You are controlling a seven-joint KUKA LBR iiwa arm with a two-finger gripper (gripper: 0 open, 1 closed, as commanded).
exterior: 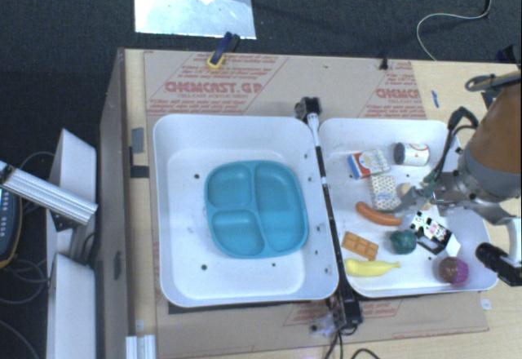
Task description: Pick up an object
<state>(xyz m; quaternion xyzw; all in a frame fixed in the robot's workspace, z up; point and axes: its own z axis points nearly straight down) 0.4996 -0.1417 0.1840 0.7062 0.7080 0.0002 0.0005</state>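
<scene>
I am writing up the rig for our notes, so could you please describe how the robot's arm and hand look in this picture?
The arm is a rounded orange-tan band over grey metal, with a dark cable looping beside it. The hand is a compact grey-and-black metal assembly over the right bin.

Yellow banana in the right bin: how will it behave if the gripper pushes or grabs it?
The banana looks like a moulded toy, so probably stiff and light. Its curved, smooth skin may slip between fingers or pivot when pushed. It lies near the right bin's front wall, beside the orange waffle block, so a push could jam it there.
</scene>
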